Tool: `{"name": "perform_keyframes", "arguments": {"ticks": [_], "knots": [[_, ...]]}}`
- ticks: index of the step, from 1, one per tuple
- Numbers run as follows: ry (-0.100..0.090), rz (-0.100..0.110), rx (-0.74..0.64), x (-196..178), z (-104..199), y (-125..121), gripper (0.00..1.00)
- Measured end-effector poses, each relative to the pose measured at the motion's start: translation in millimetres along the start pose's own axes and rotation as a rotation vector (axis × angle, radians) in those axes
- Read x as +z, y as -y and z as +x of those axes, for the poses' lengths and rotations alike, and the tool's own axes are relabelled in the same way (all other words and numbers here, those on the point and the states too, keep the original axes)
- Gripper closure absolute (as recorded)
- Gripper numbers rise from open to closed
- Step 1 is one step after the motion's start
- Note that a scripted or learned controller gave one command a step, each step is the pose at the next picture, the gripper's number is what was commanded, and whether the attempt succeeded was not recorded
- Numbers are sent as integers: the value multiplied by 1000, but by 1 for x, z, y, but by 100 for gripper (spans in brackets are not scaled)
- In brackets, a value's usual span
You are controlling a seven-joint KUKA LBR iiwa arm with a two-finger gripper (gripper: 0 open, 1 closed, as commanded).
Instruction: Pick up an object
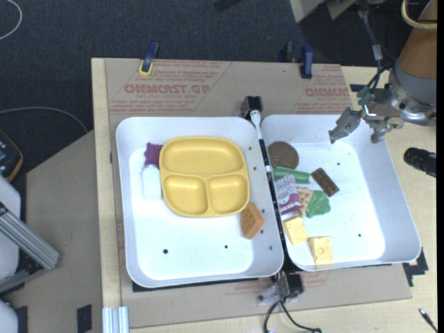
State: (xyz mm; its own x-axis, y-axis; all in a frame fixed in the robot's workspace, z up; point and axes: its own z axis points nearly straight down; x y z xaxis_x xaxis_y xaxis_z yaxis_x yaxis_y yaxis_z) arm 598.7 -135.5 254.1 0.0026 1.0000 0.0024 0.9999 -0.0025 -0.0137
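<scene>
Dark carpet surrounds a pale wooden bench (208, 82) printed with red lettering, with a blue-and-yellow clamp (148, 60) on its far edge toward the left and a blue clamp (305, 61) on the same edge further right. Left bin (139, 255), white and shallow: a white bottle with a purple cap (150, 171) lies near its left wall; just beside it, a yellow three-compartment plate (205, 175) fills the bin's centre and far half; a tan cracker-like block (252, 220) lies just off the plate's near right corner, close to the right wall. Right bin (388, 207), white and shallow, items grouped along its left half: a round brown disc (283, 155) toward the far left corner; a green-and-red printed packet (289, 188) just nearer than the disc, against the left wall; a dark brown bar (324, 181) to the packet's right, apart from it; a green piece (318, 205) touching the packet's near right side; a yellow block (295, 230) nearer still; a second yellow block (320, 248) beside the near edge. Gripper (358, 130), grey, sits over the far right corner of the right bin, above its rim, well apart from every item; its two fingers are spread with nothing between them. Arm (416, 61), showing an orange band, enters from the upper right.
</scene>
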Motion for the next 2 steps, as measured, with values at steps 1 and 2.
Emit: {"name": "perform_keyframes", "arguments": {"ticks": [1,2], "knots": [[2,-13,-2,-7,0,-2,0],[1,-7,-2,40,-3,5,0]]}}
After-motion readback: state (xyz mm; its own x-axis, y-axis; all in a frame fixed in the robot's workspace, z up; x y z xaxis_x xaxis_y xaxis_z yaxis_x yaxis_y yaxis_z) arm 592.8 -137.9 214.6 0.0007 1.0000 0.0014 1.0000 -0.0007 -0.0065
